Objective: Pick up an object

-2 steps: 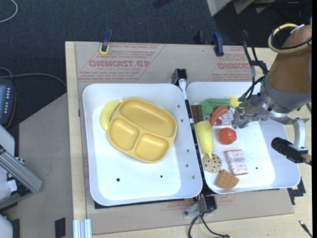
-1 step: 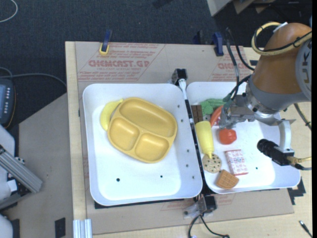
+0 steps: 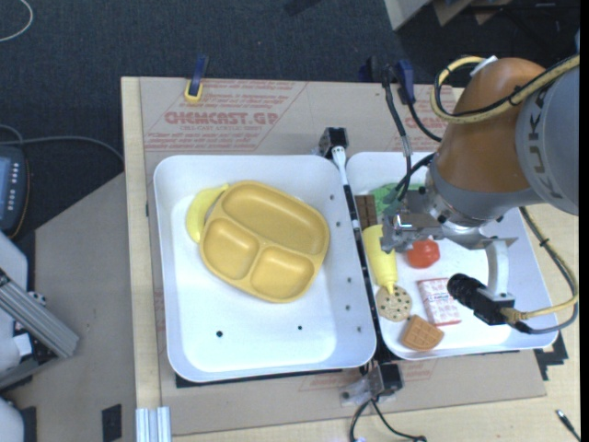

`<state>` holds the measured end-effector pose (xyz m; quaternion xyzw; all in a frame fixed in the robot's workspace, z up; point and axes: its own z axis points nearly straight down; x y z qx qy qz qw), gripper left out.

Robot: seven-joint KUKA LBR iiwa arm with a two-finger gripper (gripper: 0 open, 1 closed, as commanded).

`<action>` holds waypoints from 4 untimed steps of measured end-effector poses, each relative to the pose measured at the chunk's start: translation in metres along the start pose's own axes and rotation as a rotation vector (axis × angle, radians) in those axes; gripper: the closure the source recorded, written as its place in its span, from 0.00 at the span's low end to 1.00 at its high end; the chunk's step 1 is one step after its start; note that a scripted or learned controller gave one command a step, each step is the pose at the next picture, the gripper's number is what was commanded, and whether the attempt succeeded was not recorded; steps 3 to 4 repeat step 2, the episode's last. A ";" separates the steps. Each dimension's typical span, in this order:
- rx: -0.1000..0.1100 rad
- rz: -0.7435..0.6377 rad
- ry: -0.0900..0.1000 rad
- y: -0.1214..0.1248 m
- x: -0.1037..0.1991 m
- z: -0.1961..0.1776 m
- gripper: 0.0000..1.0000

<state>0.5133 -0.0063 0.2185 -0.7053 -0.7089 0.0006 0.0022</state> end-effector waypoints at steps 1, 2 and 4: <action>0.000 0.001 0.000 -0.014 0.044 0.004 1.00; -0.005 0.006 -0.002 -0.007 0.030 -0.010 1.00; -0.005 0.006 -0.002 -0.007 0.030 -0.010 1.00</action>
